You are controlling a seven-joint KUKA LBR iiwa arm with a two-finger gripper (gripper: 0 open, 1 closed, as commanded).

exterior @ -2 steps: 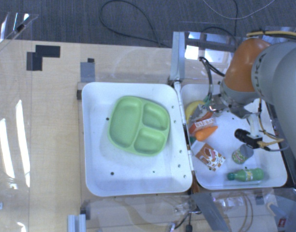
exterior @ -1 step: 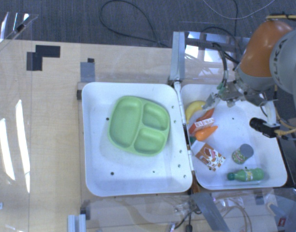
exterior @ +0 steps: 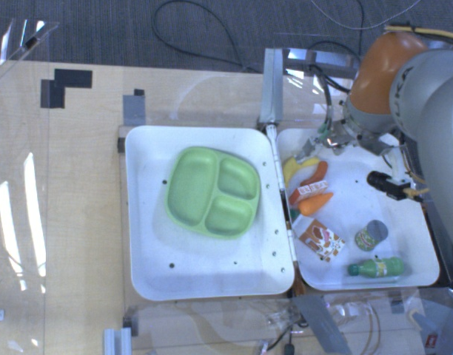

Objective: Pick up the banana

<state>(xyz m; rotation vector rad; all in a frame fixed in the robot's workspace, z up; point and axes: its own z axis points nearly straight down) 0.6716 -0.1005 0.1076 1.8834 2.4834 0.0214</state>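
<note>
The yellow banana (exterior: pixel 294 168) lies at the left edge of the right bin (exterior: pixel 419 231), partly tucked under a red sausage-shaped item (exterior: pixel 311 179). My gripper (exterior: pixel 320 142) hangs over the back left part of that bin, just above and to the right of the banana. Nothing shows held in it. The grey arm with its orange band comes in from the upper right.
A green divided plate (exterior: pixel 213 192) sits in the left bin (exterior: pixel 145 265). The right bin also holds an orange carrot (exterior: pixel 316 203), a red-and-white snack packet (exterior: pixel 320 241), a small can (exterior: pixel 371 235) and a green bottle (exterior: pixel 376 268) lying near the front.
</note>
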